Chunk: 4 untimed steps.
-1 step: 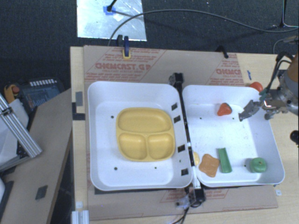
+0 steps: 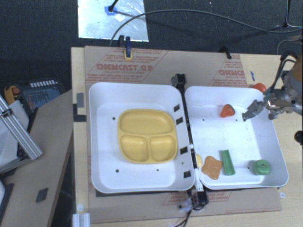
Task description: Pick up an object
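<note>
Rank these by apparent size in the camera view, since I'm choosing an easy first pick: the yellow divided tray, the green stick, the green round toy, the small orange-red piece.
1. yellow divided tray, by far
2. green stick
3. green round toy and small orange-red piece: too alike to rank

The arm enters from the right edge, wrist angled leftward, with the gripper [image 2: 258, 109] extended low and nothing visible between its fingers.

I log a yellow divided tray [image 2: 146, 142] in the left bin [image 2: 102, 126]; right bin [image 2: 236, 141]: orange piece [image 2: 227, 110], green block [image 2: 227, 162], green ball [image 2: 261, 166], gripper [image 2: 258, 109] above the rim.
</note>
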Each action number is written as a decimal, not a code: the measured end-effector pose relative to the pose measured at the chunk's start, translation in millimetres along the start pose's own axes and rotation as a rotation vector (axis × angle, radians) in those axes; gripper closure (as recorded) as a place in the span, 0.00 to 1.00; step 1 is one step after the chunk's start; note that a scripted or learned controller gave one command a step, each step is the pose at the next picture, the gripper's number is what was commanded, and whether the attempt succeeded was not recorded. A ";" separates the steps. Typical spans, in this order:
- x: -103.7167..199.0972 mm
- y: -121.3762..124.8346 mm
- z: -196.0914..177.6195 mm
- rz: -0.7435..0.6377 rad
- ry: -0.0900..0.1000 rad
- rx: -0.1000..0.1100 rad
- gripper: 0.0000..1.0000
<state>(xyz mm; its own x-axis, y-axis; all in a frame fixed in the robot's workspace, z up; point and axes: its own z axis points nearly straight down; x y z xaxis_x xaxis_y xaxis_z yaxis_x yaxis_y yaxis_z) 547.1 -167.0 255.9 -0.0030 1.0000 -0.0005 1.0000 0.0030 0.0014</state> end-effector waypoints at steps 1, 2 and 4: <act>-4.5 -8.5 56.7 0.002 0.001 0.004 0.00; -0.6 -18.0 106.3 0.002 0.002 0.004 0.00; -5.5 -10.0 139.3 0.002 0.000 -0.001 1.00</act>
<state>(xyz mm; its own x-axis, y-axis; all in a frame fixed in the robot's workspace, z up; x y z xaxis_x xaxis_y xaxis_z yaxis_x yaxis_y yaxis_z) 537.4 -172.6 116.5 -0.0005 1.0000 -0.0010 1.0000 0.0005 0.0029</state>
